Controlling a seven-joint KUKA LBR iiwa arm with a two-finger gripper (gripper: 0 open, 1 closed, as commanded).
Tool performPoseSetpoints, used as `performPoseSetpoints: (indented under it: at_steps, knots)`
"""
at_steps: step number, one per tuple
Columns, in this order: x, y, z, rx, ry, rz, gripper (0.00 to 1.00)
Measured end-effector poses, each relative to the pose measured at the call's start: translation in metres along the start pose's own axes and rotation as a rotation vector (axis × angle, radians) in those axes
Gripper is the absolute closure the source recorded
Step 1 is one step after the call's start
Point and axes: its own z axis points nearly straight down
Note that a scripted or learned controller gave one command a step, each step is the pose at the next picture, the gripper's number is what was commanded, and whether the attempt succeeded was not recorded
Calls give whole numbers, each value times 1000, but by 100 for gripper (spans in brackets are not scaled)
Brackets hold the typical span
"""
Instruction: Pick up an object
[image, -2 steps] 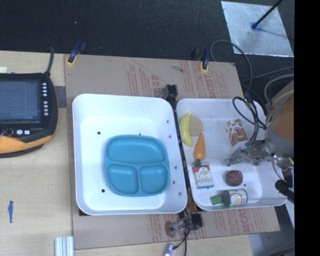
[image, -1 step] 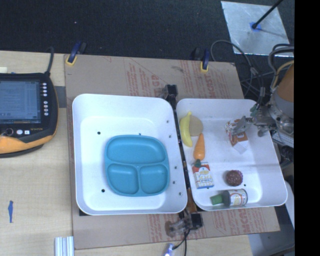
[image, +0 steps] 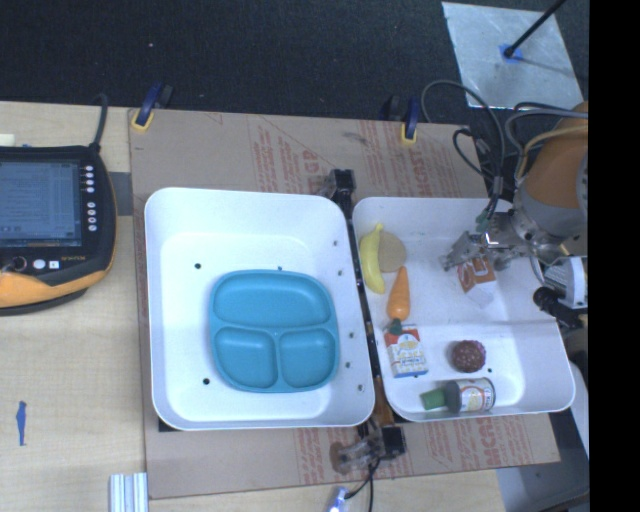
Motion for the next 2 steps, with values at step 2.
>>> performPoseSetpoints:
  at_steps: [2]
  knots:
    - [37,-22,-11,2,0,-1,100]
